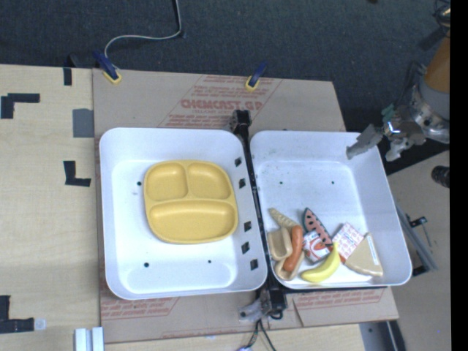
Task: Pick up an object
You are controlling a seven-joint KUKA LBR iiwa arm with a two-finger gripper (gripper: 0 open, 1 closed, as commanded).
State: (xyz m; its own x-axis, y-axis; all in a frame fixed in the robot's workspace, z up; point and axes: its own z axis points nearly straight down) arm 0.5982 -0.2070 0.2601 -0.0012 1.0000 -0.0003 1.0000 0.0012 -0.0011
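In the near part of the right bin (322,159) lies a heap of toy food. It includes a yellow banana (322,270), an orange sausage (294,249), a watermelon slice (314,229), a red-and-white packet (348,238) and a tan sandwich wedge (364,258). My gripper (380,145) hangs over the bin's far right rim, well behind the heap. It is open, its two grey fingers are spread, and nothing is between them.
A yellow divided plate (191,200) lies in the left bin (121,218). Clamps sit along the wall between the bins (246,189). The bins rest on cardboard (168,101). A cable (146,39) runs behind the bench.
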